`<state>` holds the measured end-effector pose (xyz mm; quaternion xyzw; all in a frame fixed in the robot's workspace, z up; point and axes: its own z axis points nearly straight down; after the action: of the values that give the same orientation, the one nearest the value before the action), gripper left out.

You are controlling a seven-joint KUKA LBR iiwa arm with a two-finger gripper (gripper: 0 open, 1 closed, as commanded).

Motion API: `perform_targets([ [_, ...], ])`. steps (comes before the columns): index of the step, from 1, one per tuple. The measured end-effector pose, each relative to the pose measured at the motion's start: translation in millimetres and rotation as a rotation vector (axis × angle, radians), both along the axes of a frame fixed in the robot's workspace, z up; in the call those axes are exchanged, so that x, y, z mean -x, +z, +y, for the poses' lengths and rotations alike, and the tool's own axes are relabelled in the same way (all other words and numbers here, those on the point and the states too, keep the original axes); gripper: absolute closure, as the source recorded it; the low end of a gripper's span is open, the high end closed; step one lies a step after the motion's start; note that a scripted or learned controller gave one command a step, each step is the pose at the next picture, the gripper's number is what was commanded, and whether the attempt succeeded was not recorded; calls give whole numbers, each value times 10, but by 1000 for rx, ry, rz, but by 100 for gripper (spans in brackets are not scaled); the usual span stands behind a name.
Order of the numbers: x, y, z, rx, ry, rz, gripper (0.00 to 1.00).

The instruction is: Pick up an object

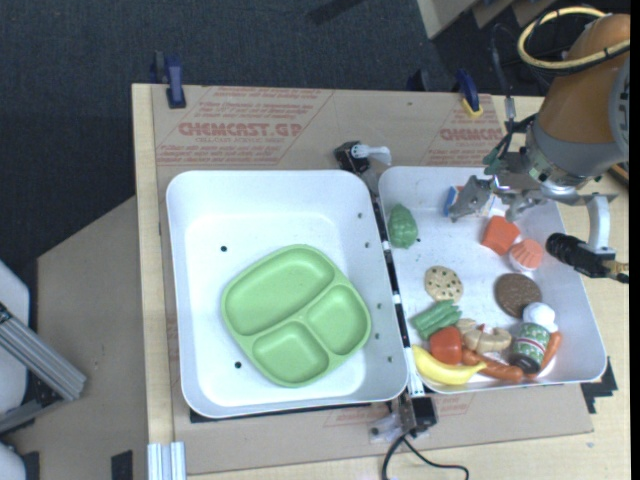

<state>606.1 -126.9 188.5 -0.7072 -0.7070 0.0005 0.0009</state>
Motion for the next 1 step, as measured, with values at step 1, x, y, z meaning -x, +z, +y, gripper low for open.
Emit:
perform_targets([
  [1, -114, 85, -401, 4, -3, -6, 0],
])
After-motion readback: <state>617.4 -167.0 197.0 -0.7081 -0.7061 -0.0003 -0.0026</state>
